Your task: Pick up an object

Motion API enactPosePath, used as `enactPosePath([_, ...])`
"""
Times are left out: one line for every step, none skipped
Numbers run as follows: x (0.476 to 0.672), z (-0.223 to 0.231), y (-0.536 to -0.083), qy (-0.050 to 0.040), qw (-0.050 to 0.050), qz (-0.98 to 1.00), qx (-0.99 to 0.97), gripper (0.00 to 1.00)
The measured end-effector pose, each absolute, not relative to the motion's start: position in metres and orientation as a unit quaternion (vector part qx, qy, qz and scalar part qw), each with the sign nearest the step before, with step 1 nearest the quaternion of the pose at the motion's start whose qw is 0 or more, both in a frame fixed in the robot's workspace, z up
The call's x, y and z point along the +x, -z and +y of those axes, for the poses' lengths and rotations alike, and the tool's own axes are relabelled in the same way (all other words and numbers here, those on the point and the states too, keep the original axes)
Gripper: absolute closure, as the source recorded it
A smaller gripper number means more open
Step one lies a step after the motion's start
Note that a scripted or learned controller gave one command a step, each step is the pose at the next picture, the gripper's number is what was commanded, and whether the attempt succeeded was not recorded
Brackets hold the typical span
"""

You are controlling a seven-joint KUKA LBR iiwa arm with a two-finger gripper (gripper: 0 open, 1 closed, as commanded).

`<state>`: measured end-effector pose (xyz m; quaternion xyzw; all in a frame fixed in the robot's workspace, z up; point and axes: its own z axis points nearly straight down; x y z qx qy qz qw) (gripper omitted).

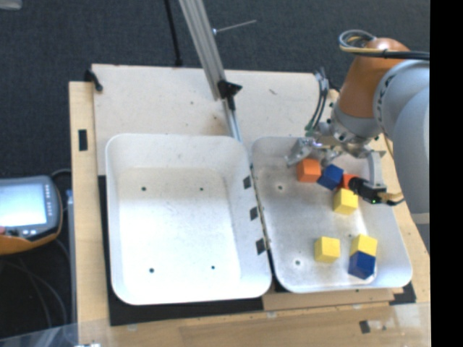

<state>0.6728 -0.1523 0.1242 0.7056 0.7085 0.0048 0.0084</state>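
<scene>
Reaching into the right bin [405,266], the gripper [312,152] hovers by the orange cube [309,170]; finger state unclear, so centre squarely before closing.

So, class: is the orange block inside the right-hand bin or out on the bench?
Inside. The orange block lies on the floor of the right bin, near its far end, beside a blue block and below the pincer.

Wooden bench [83,194] with two white bins, left [181,219] and right [289,215], side by side.
</scene>
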Motion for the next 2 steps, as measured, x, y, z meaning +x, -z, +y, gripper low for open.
enactPosePath([0.6658,-0.1554,-0.1151,-0.0037,0.006,0.709,0.705,0.0])
enactPosePath([0.6634,-0.1562,-0.122,-0.0026,0.003,0.708,0.706,1.0])
